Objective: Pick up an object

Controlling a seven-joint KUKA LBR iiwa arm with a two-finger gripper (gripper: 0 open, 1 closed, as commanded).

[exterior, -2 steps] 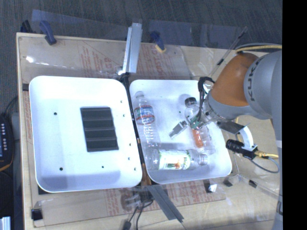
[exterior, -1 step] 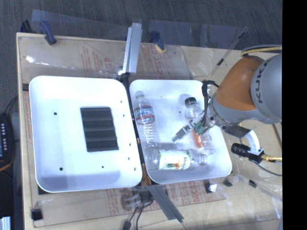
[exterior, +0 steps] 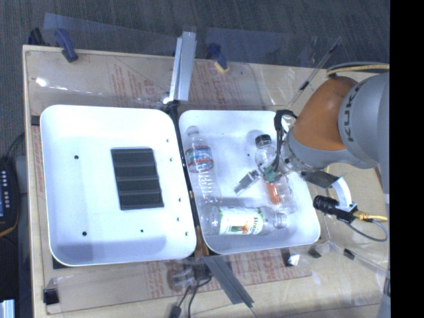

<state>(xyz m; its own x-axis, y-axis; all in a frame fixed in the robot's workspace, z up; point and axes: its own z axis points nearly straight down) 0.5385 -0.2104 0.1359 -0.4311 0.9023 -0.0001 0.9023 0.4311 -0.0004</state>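
My gripper is low inside the right bin, near its middle, with the grey and orange arm coming in from the right. Just above it lies a small clear bottle with a dark cap. Beside it to the right is a small bottle with orange contents. A clear water bottle with a blue-red label lies along the bin's left wall. Across the bin's near side lies a bottle with a green and white label. A black ridged block rests in the left bin.
A metal bar stands behind the seam between the bins. Blue clamps hold clear sheeting at the bench's far edge. A black connector with a yellow cable hangs off the arm beyond the right bin's wall.
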